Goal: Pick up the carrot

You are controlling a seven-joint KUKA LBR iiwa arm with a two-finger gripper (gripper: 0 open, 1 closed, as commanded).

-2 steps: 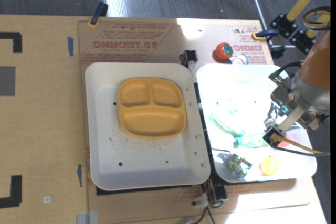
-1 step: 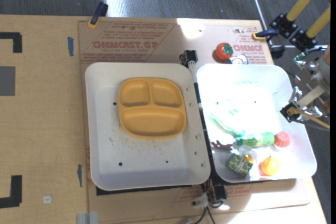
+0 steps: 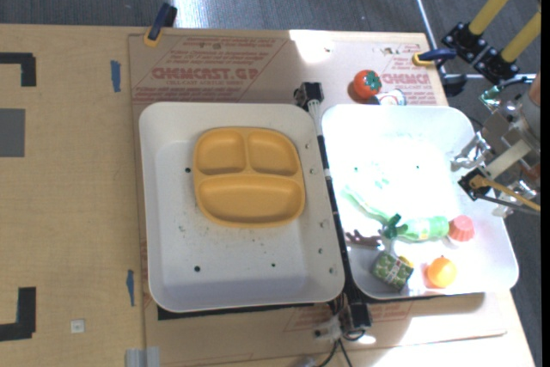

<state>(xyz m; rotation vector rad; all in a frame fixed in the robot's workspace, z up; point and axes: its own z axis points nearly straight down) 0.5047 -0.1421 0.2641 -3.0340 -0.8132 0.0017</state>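
Two white bins sit side by side on your bench [image 3: 69, 185]. The left bin [image 3: 163, 262] holds a yellow divided plate [image 3: 249, 176]. In the right bin [image 3: 404, 142], near its front edge, you have a green bottle [image 3: 423, 229], a pink cup [image 3: 462, 228], a small green can [image 3: 392, 269] and an orange ball [image 3: 441, 272]. Which of these is the carrot, you cannot tell. The pincer [image 3: 483, 174] hangs over the right bin's right rim, above the pink cup and apart from it; you cannot tell whether it is apart or together. A red tomato [image 3: 365, 85] lies behind the right bin.
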